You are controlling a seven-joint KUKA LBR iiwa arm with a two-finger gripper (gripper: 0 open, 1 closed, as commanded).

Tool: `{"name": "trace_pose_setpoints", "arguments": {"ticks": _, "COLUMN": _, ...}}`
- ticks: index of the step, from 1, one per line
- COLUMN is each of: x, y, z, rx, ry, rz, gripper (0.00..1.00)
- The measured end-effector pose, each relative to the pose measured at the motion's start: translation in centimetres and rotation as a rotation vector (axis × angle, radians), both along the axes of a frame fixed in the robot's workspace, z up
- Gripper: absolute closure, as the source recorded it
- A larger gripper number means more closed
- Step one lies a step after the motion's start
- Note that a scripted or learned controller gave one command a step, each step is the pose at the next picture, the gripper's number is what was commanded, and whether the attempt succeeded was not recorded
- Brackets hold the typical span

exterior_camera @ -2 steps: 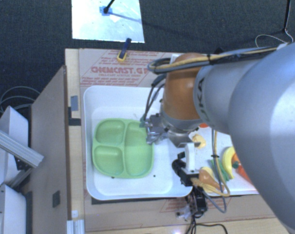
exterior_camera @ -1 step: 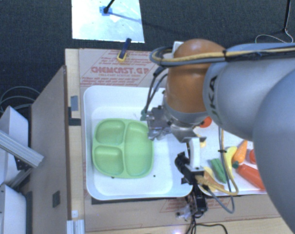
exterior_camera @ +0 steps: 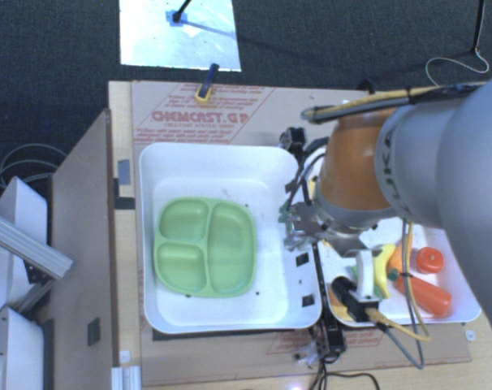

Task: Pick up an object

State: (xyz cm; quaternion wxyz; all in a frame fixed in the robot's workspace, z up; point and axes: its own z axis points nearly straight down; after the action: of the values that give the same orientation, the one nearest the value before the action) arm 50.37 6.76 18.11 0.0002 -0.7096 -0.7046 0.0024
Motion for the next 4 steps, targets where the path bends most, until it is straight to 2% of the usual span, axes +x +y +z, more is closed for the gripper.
{"name": "trace_pose_setpoints", "arguments": {"ticks": 1, "x": 0.0, "y": 0.5, "z": 0.3, "rx": 0.003, "ry": -0.003, "rz": 0.008, "gripper": 0.00}}
{"name": "trace_pose_setpoints", "arguments": {"ticks": 2, "x": -1.7, "y": -6.9, "z": 0.3, "rx": 0.001, "ry": -0.004, "rz": 0.001, "gripper": 0.00}}
{"name": "trace_pose_setpoints", "arguments": {"ticks": 3, "x": -1.8, "y": 3.6, "z": 0.3, "rx": 0.006, "ry": -0.005, "rz": 0.020, "gripper": 0.00}}
{"name": "trace_pose_setpoints", "arguments": {"ticks": 4, "x": 0.8, "y": 3.2, "z": 13.1, "rx": 0.006, "ry": -0.020, "rz": 0.012, "gripper": 0.00}}
